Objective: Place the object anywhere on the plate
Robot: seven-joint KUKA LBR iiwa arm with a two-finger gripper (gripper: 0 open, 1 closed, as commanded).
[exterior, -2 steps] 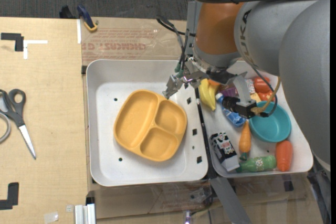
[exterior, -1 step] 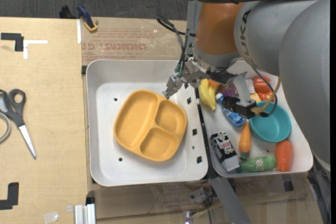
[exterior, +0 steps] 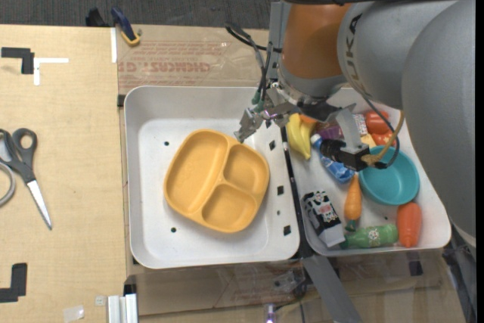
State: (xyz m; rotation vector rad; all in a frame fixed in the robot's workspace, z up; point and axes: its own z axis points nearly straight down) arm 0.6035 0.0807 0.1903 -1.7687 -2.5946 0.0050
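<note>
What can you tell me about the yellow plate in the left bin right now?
The yellow plate is a rounded-square tray that looks like matte plastic, split by raised ridges into three compartments, one large and two smaller. It lies flat, turned at an angle, on the floor of the left bin. The claw is just past its upper right corner.
</note>
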